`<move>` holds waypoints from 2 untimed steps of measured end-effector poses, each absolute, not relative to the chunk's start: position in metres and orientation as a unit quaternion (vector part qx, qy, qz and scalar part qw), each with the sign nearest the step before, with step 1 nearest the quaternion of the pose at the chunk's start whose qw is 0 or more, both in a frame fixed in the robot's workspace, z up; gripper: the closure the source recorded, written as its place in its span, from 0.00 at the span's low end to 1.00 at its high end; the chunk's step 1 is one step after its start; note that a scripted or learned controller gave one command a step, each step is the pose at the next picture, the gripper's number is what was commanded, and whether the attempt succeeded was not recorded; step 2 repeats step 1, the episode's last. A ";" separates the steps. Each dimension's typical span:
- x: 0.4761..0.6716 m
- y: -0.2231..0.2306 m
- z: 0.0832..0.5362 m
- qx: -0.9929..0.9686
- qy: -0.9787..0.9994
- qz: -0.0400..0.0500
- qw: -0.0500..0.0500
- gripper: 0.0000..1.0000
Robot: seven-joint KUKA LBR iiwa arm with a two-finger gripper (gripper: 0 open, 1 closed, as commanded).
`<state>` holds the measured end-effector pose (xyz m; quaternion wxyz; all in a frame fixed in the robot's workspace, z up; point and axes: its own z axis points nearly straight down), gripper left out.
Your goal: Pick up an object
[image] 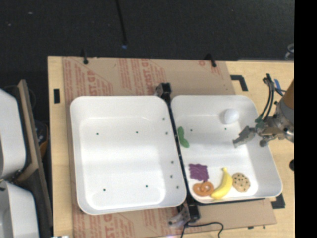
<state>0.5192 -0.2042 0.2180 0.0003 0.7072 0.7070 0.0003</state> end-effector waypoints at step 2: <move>0.519 -0.205 0.229 0.707 0.707 0.001 0.001 1.00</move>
